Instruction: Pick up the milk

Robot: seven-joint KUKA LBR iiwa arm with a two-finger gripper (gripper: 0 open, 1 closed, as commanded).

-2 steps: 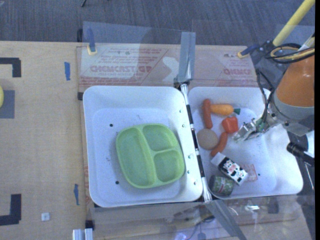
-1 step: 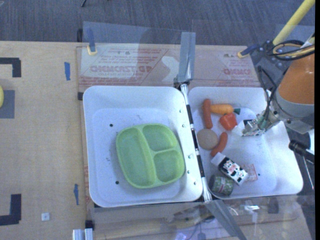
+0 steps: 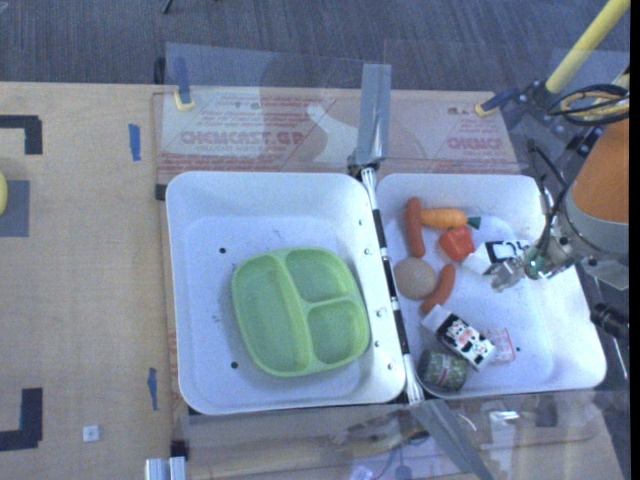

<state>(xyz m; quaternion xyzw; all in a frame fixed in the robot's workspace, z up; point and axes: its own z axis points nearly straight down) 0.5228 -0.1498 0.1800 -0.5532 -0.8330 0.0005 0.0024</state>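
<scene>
A: Milk first. Where does the milk (image 3: pixel 462 339) lie?

B: It lies on its side on the floor of the right bin (image 3: pixel 560 353), toward the near wall, a small carton with black cow patches. A dark round lid or can (image 3: pixel 443 370) touches it at about 7 o'clock, and a brown potato (image 3: pixel 414 277) sits a little way off at 11 o'clock.

A: And from the claw (image 3: pixel 508 270)?

B: The carton lies at roughly 7 to 8 o'clock from the claw, near but clearly apart, with bare bin floor between them. Its long axis runs from 10 o'clock to 4 o'clock across the view, the white cap end toward 10.

A: So the fingers would want to straddle the short way, along the 1-to-7 line?

B: That looks like the sensible reading. The turn at the wrist is the part to watch.

A: How does the arm stand?

B: The arm (image 3: pixel 606 183) reaches in from 3 o'clock, its orange band above the bin's right wall, the wrist tipped down and pointing toward 9. The claw hangs low near a small black-and-white item (image 3: pixel 503 251) by the red pepper (image 3: pixel 456 243).

A: Released or clenched?

B: That cannot be told here; the tip is too small and blurred. Nothing is plainly gripped in it, and the milk is untouched.
</scene>
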